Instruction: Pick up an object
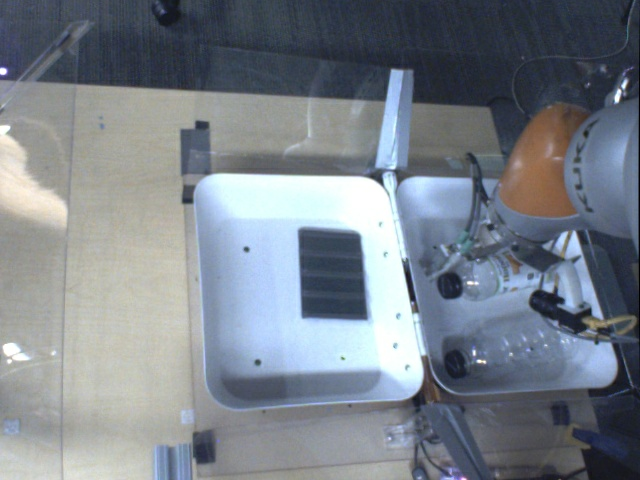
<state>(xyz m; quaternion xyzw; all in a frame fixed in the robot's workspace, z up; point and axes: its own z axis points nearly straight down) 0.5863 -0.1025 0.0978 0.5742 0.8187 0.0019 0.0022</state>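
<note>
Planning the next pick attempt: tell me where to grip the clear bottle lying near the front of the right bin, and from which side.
Grip the clear bottle across the middle of its body, coming straight down from above. It lies on its side along the right bin's front wall, black cap pointing left, so the tool's fingers should straddle its round width, not its length.

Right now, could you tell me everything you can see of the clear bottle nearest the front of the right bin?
The clear bottle looks like transparent plastic with a black cap, and it seems empty. It lies on its side along the front wall of the right bin, cap pointing toward the left bin. It rests on the bin floor, apart from the gripper, which sits above it by a second bottle.
</note>
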